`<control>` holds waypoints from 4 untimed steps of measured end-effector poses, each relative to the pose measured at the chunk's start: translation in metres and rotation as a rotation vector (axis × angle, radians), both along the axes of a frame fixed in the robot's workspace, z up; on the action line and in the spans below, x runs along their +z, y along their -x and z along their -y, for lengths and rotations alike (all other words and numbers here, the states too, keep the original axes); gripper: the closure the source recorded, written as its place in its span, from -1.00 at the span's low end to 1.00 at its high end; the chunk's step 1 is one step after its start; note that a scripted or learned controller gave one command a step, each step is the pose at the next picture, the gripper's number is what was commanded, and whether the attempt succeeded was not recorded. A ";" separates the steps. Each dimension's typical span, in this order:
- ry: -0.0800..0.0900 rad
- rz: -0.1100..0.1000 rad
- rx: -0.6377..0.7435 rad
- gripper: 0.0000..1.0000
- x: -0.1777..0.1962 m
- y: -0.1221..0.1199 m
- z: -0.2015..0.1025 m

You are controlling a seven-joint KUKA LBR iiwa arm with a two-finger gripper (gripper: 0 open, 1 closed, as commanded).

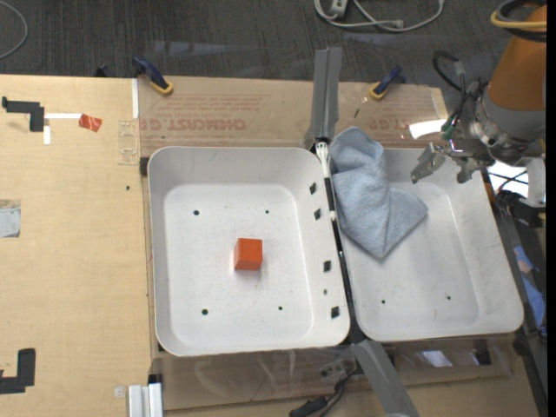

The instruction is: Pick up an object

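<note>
An orange-red cube rests near the middle of the left bin. A grey-blue cloth lies crumpled in the back left of the right bin, its edge touching the divider between the bins. My gripper hangs over the back of the right bin, just right of the cloth and apart from it. Its two fingers are spread open with nothing between them. The arm's orange band rises at the far right.
A grey metal bar runs between the bins at the back. Clamps hold cardboard behind the bins. A wooden board lies to the left. Cables lie on the floor at the back.
</note>
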State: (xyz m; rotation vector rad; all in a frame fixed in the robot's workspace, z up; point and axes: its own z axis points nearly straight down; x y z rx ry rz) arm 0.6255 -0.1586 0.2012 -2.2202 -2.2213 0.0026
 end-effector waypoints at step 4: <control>0.002 0.001 0.051 1.00 -0.010 -0.018 -0.094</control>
